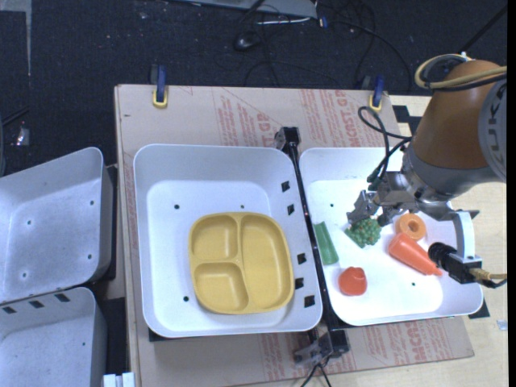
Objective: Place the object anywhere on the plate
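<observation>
A yellow plate (240,262) with three compartments lies in the left bin (161,216). In the right bin (339,172) sit a green broccoli piece (364,232), a green cucumber-like stick (326,243), a red tomato (352,280), an orange carrot (414,254) and an orange ring (412,226). My gripper (368,214) hangs low over the right bin, right above the broccoli, with its dark fingertips at the broccoli's upper edge. The arm's orange band (455,123) and wrist cover the bin's right back part.
A black divider with clips (302,224) runs between the two bins. Blue and yellow clamps (160,91) hold the cardboard-covered bench at the back. Spare white bin lids (48,216) lie off to the left. Cables (379,123) trail near the arm.
</observation>
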`<state>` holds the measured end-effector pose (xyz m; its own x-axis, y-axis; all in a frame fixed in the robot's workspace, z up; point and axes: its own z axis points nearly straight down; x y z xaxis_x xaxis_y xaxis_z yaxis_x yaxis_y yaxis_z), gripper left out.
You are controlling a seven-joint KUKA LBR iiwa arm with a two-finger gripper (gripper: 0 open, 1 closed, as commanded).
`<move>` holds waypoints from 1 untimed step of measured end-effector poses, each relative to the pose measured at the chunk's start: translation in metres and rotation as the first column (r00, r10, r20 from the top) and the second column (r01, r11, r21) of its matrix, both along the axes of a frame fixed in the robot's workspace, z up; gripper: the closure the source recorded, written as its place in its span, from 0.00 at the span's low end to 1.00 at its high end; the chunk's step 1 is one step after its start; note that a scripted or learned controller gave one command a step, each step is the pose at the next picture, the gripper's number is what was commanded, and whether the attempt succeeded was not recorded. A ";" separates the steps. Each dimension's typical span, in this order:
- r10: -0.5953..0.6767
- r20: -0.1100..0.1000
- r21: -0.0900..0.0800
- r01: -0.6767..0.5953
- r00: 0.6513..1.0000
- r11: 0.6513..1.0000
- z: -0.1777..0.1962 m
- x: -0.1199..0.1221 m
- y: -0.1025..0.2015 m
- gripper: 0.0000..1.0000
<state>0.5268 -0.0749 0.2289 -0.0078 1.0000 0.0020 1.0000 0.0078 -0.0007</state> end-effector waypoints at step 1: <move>0.001 0.002 0.000 -0.001 1.000 1.000 0.009 0.014 0.056 1.00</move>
